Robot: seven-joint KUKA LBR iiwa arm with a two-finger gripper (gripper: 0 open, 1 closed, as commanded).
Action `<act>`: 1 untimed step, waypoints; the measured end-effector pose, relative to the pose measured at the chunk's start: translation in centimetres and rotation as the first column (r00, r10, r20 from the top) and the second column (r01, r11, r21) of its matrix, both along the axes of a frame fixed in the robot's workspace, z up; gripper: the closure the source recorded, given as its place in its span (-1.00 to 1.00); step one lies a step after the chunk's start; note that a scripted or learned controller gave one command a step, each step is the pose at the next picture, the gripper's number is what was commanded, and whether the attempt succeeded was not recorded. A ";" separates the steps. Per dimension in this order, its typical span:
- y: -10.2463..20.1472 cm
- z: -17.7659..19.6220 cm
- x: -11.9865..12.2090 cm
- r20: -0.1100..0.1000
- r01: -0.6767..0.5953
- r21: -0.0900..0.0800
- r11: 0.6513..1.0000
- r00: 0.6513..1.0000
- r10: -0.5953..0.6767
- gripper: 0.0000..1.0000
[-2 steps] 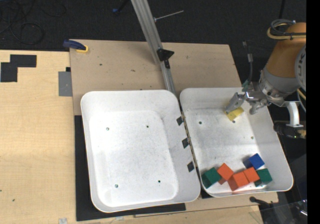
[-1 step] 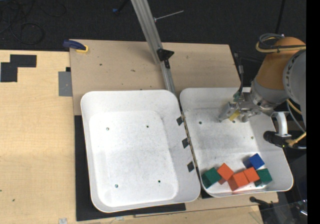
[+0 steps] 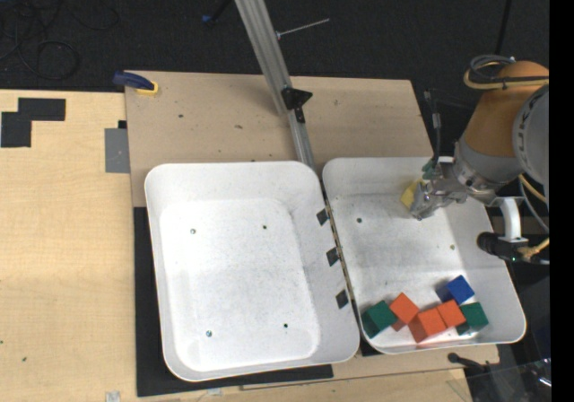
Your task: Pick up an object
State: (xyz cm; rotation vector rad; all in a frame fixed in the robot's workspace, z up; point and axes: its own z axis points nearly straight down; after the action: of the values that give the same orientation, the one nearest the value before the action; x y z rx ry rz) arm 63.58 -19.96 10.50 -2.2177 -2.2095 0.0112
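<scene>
My gripper [image 3: 428,200] hangs over the far part of the right bin [image 3: 395,248], near its back wall. A small yellow block [image 3: 408,195] shows right at the gripper's left side, touching or nearly touching it; I cannot tell whether it is gripped. Several blocks lie clustered in the right bin's near corner: a dark green block [image 3: 378,317], a red-orange block [image 3: 404,307], an orange block [image 3: 430,323], a blue block [image 3: 458,288] and another green block [image 3: 473,316].
The left bin [image 3: 233,266] lies beside the right one, with black clips [image 3: 330,256] along the shared edge. A slanted aluminium bar [image 3: 269,59] rises behind the bins. The arm's orange band [image 3: 498,117] stands at the right edge.
</scene>
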 end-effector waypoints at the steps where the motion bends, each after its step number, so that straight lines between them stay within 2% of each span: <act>1: -0.9 5.8 0.2 0.017 -0.003 -0.004 1.000 1.000 0.003 1.00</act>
State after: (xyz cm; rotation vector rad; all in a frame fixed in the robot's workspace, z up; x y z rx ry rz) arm 63.75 -20.85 16.29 -2.2244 -2.2238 -0.0022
